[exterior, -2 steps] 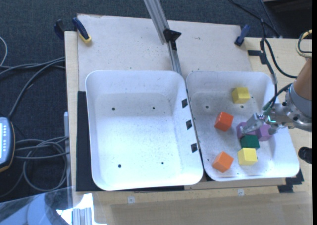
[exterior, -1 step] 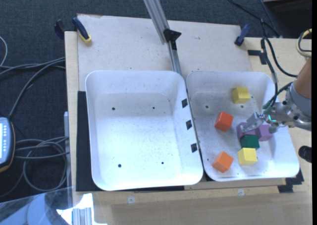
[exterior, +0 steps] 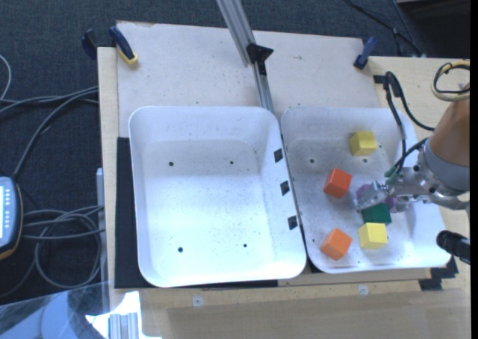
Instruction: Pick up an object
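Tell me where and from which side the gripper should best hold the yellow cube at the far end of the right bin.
Grip the yellow cube across two opposite flat side faces, coming straight down from above. It stands alone, apart from the orange cube and the right bin's wall, so fingers probably fit on both sides.

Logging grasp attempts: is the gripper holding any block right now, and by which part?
Cannot be told. The gripper sits low over the green block in the right bin, hiding any contact.

No lettering seems readable at this resolution.
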You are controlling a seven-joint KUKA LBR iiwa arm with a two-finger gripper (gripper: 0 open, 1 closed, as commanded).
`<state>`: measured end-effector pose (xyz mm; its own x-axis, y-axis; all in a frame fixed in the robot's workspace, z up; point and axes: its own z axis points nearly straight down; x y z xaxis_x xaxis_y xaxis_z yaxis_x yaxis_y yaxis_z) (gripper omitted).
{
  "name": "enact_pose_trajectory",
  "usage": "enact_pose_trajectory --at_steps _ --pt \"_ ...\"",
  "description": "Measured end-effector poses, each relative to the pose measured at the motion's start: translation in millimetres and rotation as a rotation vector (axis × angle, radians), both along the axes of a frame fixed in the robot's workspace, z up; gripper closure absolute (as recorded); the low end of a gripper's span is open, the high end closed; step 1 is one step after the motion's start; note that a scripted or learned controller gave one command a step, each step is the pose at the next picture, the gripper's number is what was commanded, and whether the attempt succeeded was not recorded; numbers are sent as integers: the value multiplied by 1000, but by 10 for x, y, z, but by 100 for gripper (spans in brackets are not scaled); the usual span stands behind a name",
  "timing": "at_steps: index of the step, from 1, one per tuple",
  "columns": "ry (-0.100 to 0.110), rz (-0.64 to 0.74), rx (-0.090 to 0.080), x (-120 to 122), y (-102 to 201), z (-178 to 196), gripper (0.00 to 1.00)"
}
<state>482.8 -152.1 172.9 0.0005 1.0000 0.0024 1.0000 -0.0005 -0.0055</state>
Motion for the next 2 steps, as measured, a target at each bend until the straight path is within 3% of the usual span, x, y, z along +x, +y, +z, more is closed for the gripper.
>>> enact_pose_trajectory --at_steps 1,2 --pt "-10 -2 -7 80 -46 -561 0" --pt "-18 -3 -9 121 -93 -637 0"
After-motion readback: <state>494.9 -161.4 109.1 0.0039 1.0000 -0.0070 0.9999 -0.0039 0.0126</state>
